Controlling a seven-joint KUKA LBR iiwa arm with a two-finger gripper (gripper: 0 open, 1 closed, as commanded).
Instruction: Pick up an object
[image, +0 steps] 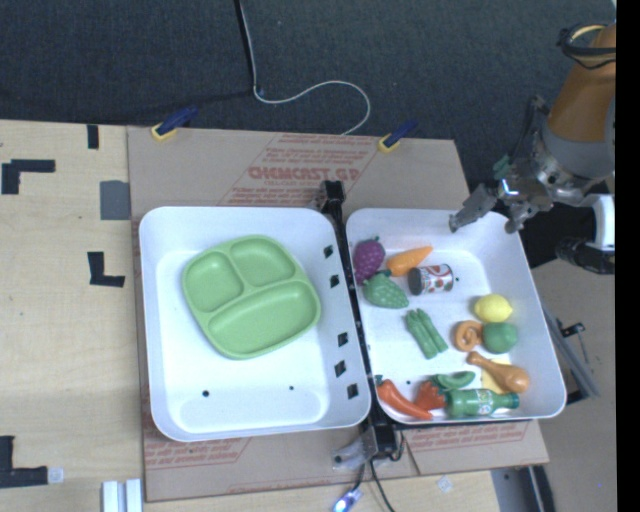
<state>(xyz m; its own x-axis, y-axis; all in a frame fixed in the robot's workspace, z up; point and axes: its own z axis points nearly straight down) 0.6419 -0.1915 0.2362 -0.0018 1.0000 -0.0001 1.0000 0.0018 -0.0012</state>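
1. Toy foods are heaped in the right bin (535, 290): grapes (368, 257), carrot (410, 261), can (432, 279), lemon (493, 308), bottle (482, 403).
2. Over that bin's far right corner, the gripper (487, 210) is seen with fingers spread wide, nothing held.
3. Approach stage, it is judged; a target must be chosen and a descent made.

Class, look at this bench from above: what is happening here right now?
A grey robot arm reaches in from the right, its open claw hovering at the far right corner of the right bin and holding nothing. That bin is packed with toy food: purple grapes, a carrot, a small can, a lemon and a green bottle. The left bin holds a green divided plate. Nothing has been picked up yet.
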